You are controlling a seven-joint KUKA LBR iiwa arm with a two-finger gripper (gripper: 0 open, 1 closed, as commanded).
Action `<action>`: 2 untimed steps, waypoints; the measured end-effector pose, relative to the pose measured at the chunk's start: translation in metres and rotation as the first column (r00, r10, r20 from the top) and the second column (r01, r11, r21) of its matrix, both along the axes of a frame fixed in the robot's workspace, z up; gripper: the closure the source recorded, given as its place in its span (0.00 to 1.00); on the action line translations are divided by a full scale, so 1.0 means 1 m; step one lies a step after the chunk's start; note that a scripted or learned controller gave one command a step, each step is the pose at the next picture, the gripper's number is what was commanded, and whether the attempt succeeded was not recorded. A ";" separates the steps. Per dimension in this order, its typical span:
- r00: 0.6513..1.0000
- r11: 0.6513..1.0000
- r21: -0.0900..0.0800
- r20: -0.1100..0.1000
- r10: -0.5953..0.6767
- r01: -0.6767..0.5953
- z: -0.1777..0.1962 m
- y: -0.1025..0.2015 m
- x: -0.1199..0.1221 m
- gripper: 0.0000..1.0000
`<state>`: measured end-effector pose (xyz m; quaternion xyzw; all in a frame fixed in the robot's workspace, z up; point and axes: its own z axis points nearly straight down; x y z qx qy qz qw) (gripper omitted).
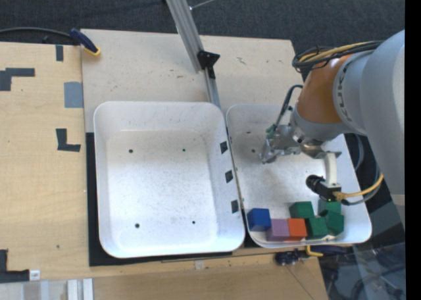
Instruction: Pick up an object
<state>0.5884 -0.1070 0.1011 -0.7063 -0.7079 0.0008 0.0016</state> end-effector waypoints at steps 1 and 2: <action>1.000 1.000 -0.002 0.006 -0.002 0.002 0.046 -0.007 -0.003 1.00; 1.000 1.000 -0.001 0.007 -0.001 0.001 0.089 -0.006 -0.006 1.00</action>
